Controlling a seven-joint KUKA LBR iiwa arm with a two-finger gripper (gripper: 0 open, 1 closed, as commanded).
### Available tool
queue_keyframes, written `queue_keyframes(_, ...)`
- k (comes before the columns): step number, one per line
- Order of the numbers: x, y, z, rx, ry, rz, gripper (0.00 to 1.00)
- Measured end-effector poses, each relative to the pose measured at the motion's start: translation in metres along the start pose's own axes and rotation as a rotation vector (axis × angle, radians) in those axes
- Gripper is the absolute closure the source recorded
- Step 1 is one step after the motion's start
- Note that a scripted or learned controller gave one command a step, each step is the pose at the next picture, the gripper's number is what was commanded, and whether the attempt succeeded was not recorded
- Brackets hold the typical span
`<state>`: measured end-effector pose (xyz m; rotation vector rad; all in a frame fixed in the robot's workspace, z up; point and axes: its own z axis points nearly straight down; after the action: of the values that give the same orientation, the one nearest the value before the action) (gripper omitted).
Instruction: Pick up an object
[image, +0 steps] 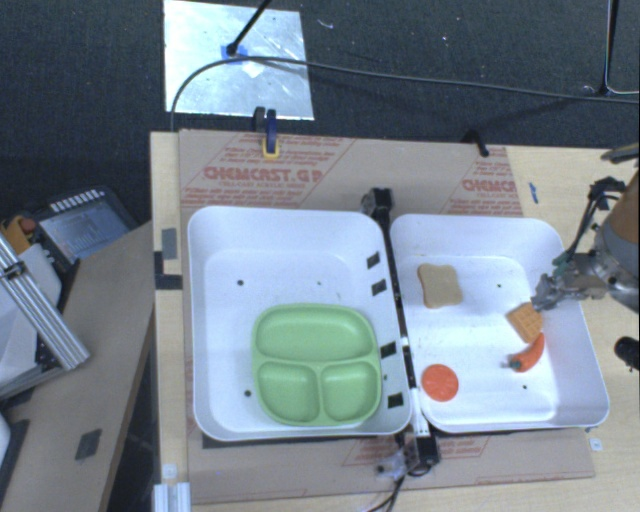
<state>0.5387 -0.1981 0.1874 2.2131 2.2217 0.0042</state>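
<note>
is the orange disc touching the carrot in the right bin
Apart. The camera view shows bare white bin floor between the orange disc and the carrot, which lies further right, near the cracker.

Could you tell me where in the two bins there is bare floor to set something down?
Left bin: the whole far half, between the far wall and the green divided plate, is bare. Right bin: a bare strip lies along the near wall beyond the orange disc. It is crowded at the right wall, where the hand, cracker and carrot cluster; the bread slice takes the far left.
</note>
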Motion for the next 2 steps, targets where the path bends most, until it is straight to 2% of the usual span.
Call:
queue_keyframes(1, -0.004, 0.008, -0.046, 0.001, 0.000, 0.000, 1.00)
queue_keyframes(2, -0.002, 0.017, -0.107, -0.002, -0.001, -0.001, 1.00)
